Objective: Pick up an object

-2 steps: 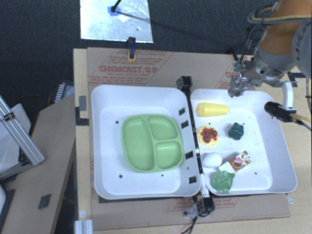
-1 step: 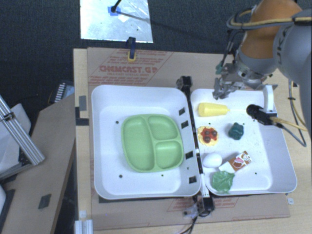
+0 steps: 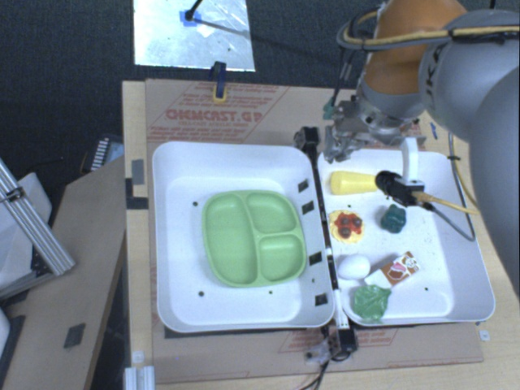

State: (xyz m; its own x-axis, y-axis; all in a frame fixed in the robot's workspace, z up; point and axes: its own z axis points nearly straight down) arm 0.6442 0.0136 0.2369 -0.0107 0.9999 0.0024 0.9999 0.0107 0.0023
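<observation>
Hovering over the right bin [image 3: 463, 242], fingers [image 3: 340, 146] (spread unclear) sit below cardboard [image 3: 213, 114] lettering "CHEMCAST".

Arm [image 3: 455, 63] cut off by right and top edges; its wrist hides the far right corner of the right bin [image 3: 467, 295] and the gripper's fingers [image 3: 345, 149] are lost in dark clutter, open or closed not readable. Yellow item [image 3: 351, 183] partly hidden at its right end by a black part [image 3: 396, 187]. Small packet [image 3: 400, 268] print too small to read; metal frame [image 3: 28, 226] at left cut off by the edge.
</observation>
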